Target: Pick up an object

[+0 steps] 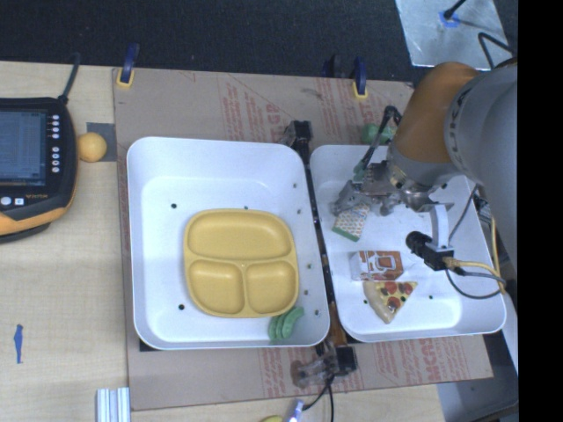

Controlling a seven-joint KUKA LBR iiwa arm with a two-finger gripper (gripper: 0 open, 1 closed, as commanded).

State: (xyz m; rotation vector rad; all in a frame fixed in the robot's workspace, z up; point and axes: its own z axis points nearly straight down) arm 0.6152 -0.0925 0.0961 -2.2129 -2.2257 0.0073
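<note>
In the right shallow white bin (479, 319), a toy pizza slice (390, 298) lies nearest, its tip pointing near and left, with a small orange-and-white carton (378, 263) lying flat just beyond it, long side running left to right. Farther back, the two-finger gripper (362, 197) hangs low over a green-and-white checked packet (349, 223), tilted lengthwise from near-left to far-right; whether anything is grasped cannot be told. In the left white bin (149, 236), a yellow three-compartment plastic plate (239, 262) sits centrally.

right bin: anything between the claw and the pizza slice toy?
Yes. In the camera view, a small brown-and-white carton lies between the claw and the pizza slice toy, just above the slice. Bare white bin floor separates carton from claw.
</note>
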